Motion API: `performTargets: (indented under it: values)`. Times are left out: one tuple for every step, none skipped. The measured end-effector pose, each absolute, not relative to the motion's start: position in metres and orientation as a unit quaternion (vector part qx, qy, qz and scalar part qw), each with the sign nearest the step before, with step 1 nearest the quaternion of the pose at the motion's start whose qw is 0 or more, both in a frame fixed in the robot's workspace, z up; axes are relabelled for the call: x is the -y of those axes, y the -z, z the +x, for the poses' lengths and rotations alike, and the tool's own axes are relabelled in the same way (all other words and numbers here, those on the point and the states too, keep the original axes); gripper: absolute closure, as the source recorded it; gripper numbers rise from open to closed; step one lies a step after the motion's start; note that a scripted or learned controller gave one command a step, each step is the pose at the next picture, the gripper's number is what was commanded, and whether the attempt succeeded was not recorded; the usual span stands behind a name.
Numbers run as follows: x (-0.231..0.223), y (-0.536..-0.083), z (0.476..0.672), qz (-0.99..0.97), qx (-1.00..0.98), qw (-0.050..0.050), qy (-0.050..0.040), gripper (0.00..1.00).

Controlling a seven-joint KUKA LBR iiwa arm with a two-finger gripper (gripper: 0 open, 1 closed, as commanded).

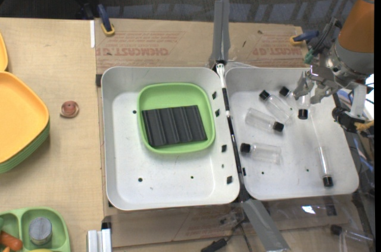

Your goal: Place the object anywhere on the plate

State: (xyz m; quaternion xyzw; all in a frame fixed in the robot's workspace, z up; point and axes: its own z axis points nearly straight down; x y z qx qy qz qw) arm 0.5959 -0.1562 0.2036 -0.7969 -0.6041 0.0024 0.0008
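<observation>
Nearest the camera, at the bottom left corner, sits a green divided tray [30, 230] holding a small grey disc, on the tan bench.

Moving back, two shallow white bins sit side by side. In the right bin [286, 185], clear vials with black caps lie scattered. A thin one [324, 164] lies near the front right corner. A wider one [260, 151] lies toward the front left. Another vial [264, 121] lies mid-bin, and a fourth vial [272, 102] lies farther back with a loose black cap [284, 91] beside it.

In the left bin [119, 179] rests a green plate [174, 97] carrying a dark ribbed block [174, 125].

To the far left lie stacked orange plates [21, 117] and a small reddish knob [69, 108].

At the back right, the grey and orange arm [357, 30] reaches in. Its gripper [303, 109] hangs over the rear right part of the right bin, just right of the fourth vial and apart from it. A small black-capped piece sits at its tip; whether the fingers are parted or pressed together on it cannot be told.

Brown cardboard [161, 45] lies behind the bins.
</observation>
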Motion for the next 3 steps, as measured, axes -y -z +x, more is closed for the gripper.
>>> performTargets:
  values:
    - [0.142, -0.176, 0.554, -0.778, 0.629, 0.001, -0.0019, 1.0]
    - [0.125, -0.185, 0.531, -0.763, 0.647, 0.001, -0.0013, 1.0]
    - [0.096, -0.2, 0.521, -0.732, 0.681, 0.001, -0.0013, 1.0]
